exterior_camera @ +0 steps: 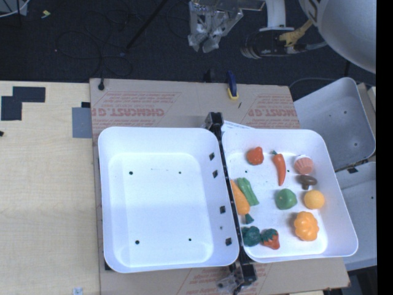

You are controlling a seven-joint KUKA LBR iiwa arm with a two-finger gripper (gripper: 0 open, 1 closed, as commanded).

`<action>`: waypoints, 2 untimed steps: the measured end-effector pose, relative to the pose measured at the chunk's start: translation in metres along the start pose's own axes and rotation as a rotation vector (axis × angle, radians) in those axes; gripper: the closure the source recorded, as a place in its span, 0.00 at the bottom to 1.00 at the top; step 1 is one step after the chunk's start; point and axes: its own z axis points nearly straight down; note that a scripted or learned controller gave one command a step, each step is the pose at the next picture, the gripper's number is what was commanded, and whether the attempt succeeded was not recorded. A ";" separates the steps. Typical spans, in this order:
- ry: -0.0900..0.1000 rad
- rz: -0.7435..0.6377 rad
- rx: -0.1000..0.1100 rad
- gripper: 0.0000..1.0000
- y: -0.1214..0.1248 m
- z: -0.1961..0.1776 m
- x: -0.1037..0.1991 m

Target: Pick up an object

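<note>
- Camera view is showing the gripper (209, 28) hanging at 12 o'clock of the picture, over the dark floor and well apart from both bins.
- Whether it is open or closed, I cannot tell; nothing is showing in its grasp.
- The left bin (110, 165) is lying at the centre, and the right bin (334, 165) is touching it at its 3 o'clock side.
- All the small toy foods are lying in the right bin.
- A red tomato (255, 156) is sitting at 11 o'clock of this bin, with an orange carrot (280, 168) just beside it at 3 o'clock.
- A pink and white piece (303, 164) and a brown mushroom (307, 180) are resting near the 2 o'clock corner.
- A green pepper (285, 198) is lying in the middle, with a yellow ball (314, 199) near it at 3 o'clock.
- An orange pumpkin (306, 225) is sitting at 5 o'clock.
- A long green vegetable (247, 190) is leaning at the 9 o'clock wall.
- A dark green broccoli (250, 235) and a strawberry (270, 239) are touching at 7 o'clock.
</note>
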 end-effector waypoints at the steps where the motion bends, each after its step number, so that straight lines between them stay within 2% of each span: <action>1: -0.005 0.006 0.016 1.00 -0.003 0.003 -0.043; 2: -0.005 0.007 0.017 1.00 0.000 0.004 -0.094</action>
